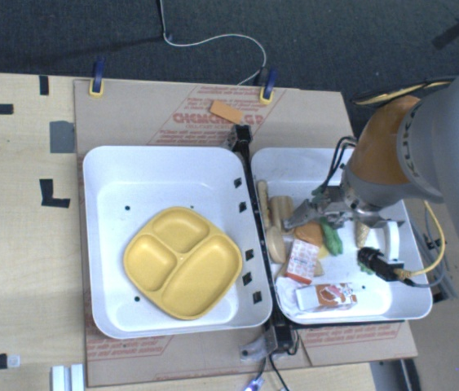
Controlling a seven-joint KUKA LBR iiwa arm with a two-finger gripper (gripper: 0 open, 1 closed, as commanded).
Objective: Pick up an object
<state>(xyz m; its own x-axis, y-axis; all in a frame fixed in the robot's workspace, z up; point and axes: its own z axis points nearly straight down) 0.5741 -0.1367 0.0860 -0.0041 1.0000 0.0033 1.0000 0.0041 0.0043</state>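
Two shallow white bins sit side by side on a sheet of brown cardboard [131, 108] that covers the tabletop [17, 218]. The left bin [103, 165], in the middle of the frame, holds a yellow divided tray [182, 261], which lies flat with its three compartments facing up.

The right bin [412, 304] holds a cluster of small items. Along its left wall lie a few tan, wood-coloured pieces [276, 222]. Just right of them, near the bin's middle, is a red and white packet [301, 261], and below that, towards the bin's lower edge, a white box with an orange label [325, 296]. A green object [331, 239] lies beside an orange one [311, 235] at the centre of the pile.

The grey arm [425, 145] with its orange band [380, 141] enters from the right of the frame and bends down over the right bin. The hand [327, 210] sits low above the green and orange objects; whether it is open or closed, and whether it grips anything, cannot be told from this angle.

A small orange block [227, 112] rests on the cardboard above the bins, between a yellow clamp [96, 80] and a blue clamp [268, 84].
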